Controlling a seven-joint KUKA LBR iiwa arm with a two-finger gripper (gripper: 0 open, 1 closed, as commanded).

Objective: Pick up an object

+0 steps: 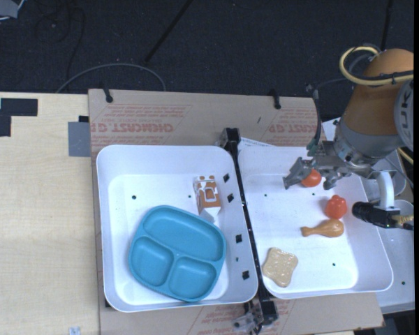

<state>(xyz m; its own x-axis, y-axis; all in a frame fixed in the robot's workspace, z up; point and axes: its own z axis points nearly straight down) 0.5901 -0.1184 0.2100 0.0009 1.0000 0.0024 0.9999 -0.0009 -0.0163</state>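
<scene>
My gripper (311,175) hangs over the back of the right bin (373,274) with its fingers spread apart. A small orange-red round piece (311,180) lies between the two fingertips, and neither finger visibly touches it. A red tomato-like piece (336,206) lies just below and to the right of the gripper. A tan toy drumstick (323,229) rests under that. A toast slice (279,266) lies at the bin's front left.
The left bin (115,187) holds a blue divided plate (176,252) and a small orange and white toy (208,193) near the divider (241,215). Brown cardboard lies under both bins. Bare floor shows in the right bin's middle and front right.
</scene>
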